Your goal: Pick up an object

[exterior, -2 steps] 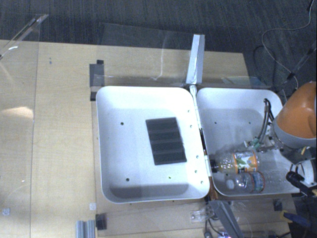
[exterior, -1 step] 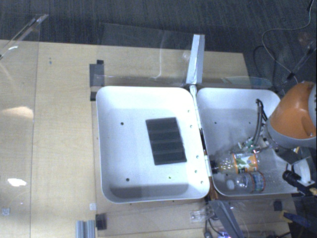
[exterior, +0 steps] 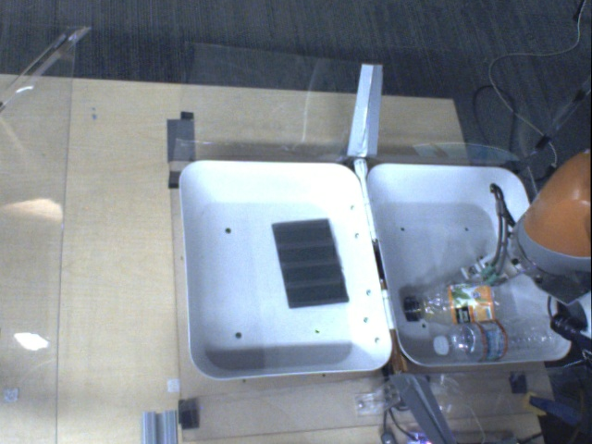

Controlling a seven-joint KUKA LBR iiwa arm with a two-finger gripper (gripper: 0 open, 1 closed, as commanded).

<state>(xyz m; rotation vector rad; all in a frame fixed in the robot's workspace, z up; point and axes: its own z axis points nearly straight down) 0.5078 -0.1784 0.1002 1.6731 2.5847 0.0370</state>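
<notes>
A black ridged rectangular pad (exterior: 310,263) lies flat in the middle of the left bin (exterior: 213,202). In the right bin (exterior: 416,197), a clear bottle with an orange-yellow label and dark cap (exterior: 453,305) lies on its side near the front. A second clear bottle with a bluish label and white cap (exterior: 474,342) lies just in front of it. The arm, with its orange band (exterior: 564,213), reaches over the right bin's right side. My gripper (exterior: 492,269) is low, right above the orange-labelled bottle's far end, mostly hidden by the wrist.
A metal post (exterior: 364,111) stands upright behind the seam between the bins. Cables and clamps (exterior: 416,405) sit at the bench's front edge below the right bin. A clear sheet covers the bench on the left.
</notes>
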